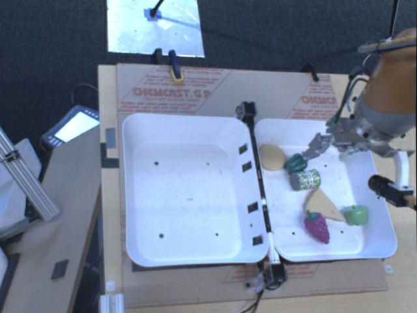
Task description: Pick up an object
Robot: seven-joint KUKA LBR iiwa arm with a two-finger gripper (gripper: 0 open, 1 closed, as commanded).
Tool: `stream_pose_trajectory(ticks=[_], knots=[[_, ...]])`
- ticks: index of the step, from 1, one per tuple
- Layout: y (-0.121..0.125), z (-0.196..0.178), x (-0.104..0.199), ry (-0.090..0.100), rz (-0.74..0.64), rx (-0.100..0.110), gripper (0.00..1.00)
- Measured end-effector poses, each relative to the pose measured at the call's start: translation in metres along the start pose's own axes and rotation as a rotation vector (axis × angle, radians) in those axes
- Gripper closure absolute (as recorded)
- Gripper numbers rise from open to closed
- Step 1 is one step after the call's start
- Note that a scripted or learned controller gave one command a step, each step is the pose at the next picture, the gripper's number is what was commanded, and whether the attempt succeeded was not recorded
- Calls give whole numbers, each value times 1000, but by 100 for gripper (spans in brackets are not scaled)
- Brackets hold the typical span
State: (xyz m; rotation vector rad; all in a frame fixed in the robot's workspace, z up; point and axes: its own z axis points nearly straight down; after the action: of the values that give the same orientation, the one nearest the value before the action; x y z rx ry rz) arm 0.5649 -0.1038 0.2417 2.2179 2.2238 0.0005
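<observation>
Dark green and lying near the top of the right bin (374,243), a small toy vegetable (294,163) looks like the thing the arm is after; it rests on the bin floor with one end touching, or nearly touching, the gripper (311,152). Whether the gripper is apart, together or clamped on anything cannot be told at this size, so no grasp can be claimed. As a judgement, the task is in its reach-and-close stage: the arm is down in the bin at the object, but nothing is seen lifted, and the pick itself is left to do.

Taking the green vegetable as the landmark: a tan round piece (272,156) sits just beside it on the side toward the left bin (140,243). A small can with a green label (305,178) lies just below it, almost touching. Further below comes a pale wedge (324,207), then a purple grape bunch (316,227) nearer the front rim, with a light green piece (356,214) to the wedge's right. The gripper reaches the vegetable from its upper right, the grey wrist and orange band (391,77) rising behind it.
</observation>
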Motion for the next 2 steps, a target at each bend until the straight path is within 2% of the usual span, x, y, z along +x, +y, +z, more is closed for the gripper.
stream_pose_trajectory(ticks=[1,2], knots=[[13,163,22,1,-3,1,0],[70,50,24,-2,-4,-15,0]])
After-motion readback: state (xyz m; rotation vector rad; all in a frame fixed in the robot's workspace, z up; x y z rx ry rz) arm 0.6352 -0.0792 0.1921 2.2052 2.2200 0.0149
